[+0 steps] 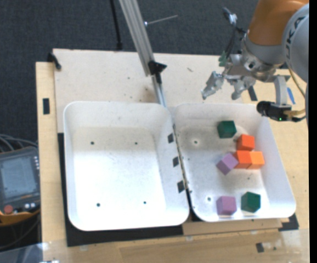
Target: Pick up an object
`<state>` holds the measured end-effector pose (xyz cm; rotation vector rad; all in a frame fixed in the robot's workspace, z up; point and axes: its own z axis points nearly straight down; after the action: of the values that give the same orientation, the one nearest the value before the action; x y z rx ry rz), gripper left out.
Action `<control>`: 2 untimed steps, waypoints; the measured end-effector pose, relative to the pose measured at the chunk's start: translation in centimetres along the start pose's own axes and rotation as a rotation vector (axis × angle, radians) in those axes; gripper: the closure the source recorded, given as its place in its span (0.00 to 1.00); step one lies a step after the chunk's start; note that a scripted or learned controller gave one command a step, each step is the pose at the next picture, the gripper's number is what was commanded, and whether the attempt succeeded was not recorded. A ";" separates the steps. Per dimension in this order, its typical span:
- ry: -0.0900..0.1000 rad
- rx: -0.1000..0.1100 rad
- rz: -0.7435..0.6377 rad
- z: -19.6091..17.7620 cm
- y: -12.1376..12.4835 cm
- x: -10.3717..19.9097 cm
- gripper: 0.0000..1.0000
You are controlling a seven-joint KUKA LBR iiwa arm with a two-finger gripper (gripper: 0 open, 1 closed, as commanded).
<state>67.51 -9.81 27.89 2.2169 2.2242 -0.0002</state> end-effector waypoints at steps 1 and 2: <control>-0.001 0.000 0.000 0.0 0.0 -0.1 0.00; -0.001 0.005 0.004 6.1 -0.4 -0.8 0.00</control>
<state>67.11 -10.62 21.81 2.2239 2.2211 -0.0076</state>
